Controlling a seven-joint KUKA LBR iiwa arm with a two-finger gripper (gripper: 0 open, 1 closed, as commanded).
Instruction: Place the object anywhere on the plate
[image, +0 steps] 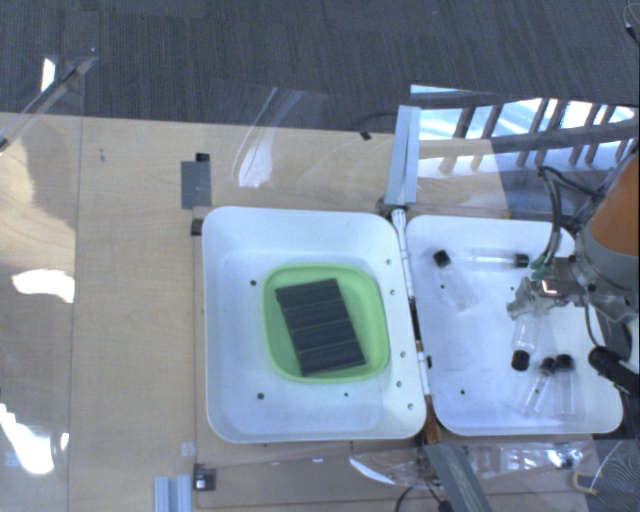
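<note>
Counter (120, 330): light wood surface, carrying two shallow white bins side by side.

Left bin (230, 400): a green plate (375, 310) with rounded corners is seated at its centre. A dark grey ribbed slab (320, 326) is laid on the plate, turned slightly off square to the plate's edges.

Right bin (470, 400): several small clear vials with black caps are scattered inside. One capped vial (447, 270) is found toward the far left corner. A long clear tube (490, 260) is laid along the far side, black-tipped at its right end. Another vial (521, 350) is placed right of the bin's centre, and two more (550, 380) are grouped beside each other toward the near right corner. All of these are located in the right bin, well apart from the plate.

Arm (612, 225): grey with an orange band, entered from the right, over the right part of the right bin.

Claw (535, 297): positioned above the right bin, near the vials. Whether it is apart, together or clamped on anything cannot be told.
</note>
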